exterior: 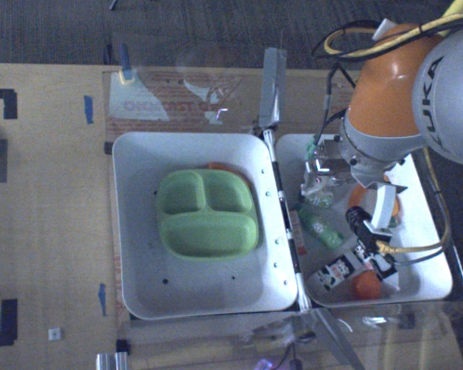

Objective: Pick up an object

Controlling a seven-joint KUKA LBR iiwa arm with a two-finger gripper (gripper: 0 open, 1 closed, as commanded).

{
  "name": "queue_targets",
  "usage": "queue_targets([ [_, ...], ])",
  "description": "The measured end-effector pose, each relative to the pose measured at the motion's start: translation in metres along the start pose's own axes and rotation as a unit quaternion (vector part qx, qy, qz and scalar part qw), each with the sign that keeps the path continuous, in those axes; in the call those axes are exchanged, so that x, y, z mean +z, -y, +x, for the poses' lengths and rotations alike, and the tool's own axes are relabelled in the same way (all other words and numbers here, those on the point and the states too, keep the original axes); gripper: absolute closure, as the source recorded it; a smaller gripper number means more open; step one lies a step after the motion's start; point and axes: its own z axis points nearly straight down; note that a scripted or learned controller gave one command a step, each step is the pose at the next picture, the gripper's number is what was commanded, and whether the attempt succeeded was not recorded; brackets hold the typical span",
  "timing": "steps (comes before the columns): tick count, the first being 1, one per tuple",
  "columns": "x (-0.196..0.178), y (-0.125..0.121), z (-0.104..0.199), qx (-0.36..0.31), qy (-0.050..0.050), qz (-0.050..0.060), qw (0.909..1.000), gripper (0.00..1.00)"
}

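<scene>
From my station I see the arm (pixel 405 91) reaching in over the right bin (pixel 436 280), its end effector (pixel 321 177) hanging above the bin's upper left part. I cannot tell its state from this slant. Beneath it lies a green bottle-like object (pixel 322 230), and nearer the front a black-and-white package (pixel 336 272) lies touching a red-orange ball (pixel 366 285). Another orange object (pixel 360 197) sits partly hidden behind the wrist. In the left bin (pixel 139 284) a green divided tray (pixel 207 213) rests upside down. Both bins stand on the wooden counter (pixel 46 230).
</scene>
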Motion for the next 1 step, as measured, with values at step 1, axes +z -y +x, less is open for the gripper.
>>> queue_targets([
  [1, 0.0455, -0.0004, 0.0053, -0.004, 0.0, 0.001, 1.0, 1.0],
])
